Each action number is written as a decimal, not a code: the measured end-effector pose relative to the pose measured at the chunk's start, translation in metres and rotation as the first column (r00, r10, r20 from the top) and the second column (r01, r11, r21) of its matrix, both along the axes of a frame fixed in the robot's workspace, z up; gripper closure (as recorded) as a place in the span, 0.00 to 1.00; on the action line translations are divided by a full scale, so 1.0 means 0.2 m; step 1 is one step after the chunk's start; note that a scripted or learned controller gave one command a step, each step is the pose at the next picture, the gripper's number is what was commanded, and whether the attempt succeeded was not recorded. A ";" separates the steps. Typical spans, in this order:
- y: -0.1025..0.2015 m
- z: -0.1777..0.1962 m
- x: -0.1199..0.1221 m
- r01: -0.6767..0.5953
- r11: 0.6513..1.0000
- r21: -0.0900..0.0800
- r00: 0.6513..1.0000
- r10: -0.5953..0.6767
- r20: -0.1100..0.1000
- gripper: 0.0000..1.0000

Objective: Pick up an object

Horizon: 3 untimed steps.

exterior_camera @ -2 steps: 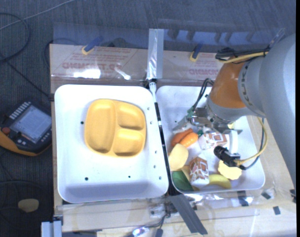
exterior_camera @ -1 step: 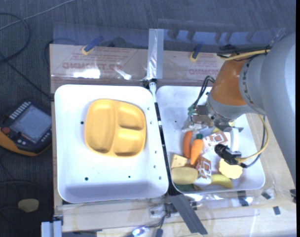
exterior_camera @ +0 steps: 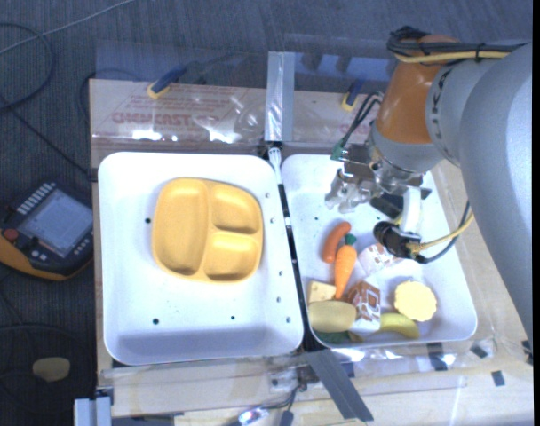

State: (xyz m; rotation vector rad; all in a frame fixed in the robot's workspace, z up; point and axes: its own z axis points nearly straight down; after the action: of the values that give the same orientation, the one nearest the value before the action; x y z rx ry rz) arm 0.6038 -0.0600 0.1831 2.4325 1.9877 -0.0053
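An overhead, slanted view of a bench with two shallow white bins side by side. The left bin [exterior_camera: 119, 327] holds a yellow divided tray [exterior_camera: 207, 228] lying flat near its middle. The right bin [exterior_camera: 461, 304] holds a cluster of toy food gathered in its lower half. An orange carrot [exterior_camera: 344, 270] lies with its long axis running nearly up and down the view, tilted slightly, its green top at the upper end pointing toward the arm. Just to its upper left, a smaller orange-red piece [exterior_camera: 334, 240] lies on a similar slant. Below them sit a pale potato-like piece [exterior_camera: 331, 315], a small brown and white carton [exterior_camera: 368, 300], a round yellow slice [exterior_camera: 415, 301] and a banana-like piece [exterior_camera: 399, 325], all close together or touching. The grey arm with its orange band [exterior_camera: 410, 100] reaches in from the right, and the gripper [exterior_camera: 353, 192] hangs over the upper part of the right bin, above the carrot and apart from it. Its metal fingers look slightly parted, with nothing between them.
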 end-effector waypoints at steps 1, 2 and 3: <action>-0.25 -0.46 0.04 -0.397 0.918 -0.004 0.918 0.397 0.012 1.00; -0.25 -0.47 0.04 -0.398 0.918 -0.004 0.917 0.398 0.012 0.00; -0.24 -0.42 0.05 -0.398 0.917 -0.002 0.917 0.398 0.015 1.00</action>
State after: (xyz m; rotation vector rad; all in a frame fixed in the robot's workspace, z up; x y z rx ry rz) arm 0.6135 -0.1086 0.0998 1.9716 2.4338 0.0138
